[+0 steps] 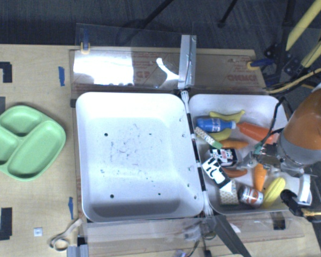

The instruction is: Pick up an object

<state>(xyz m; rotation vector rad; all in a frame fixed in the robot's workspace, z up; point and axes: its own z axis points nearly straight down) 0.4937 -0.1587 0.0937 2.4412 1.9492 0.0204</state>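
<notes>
Objects [230,162] crowd the right bin [267,101] — arm [305,138] bent low above them.

The grey KUKA arm with its orange band [309,123] reaches in from the right, its wrist bent low, the two-finger gripper [260,153] pointing leftward.

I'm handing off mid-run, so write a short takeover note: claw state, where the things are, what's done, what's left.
Claw: the arm hangs over the right bin's right side; I cannot tell the claw's state, and nothing shows as held.
Things: all in the right bin - a yellow banana at the back, a blue bottle below it, a small can and a yellow fruit near the front, crowded together.
The left bin sits beside it; a green tray lies far left.
Done: nothing lifted.
Left: grasp one item and raise it.
</notes>
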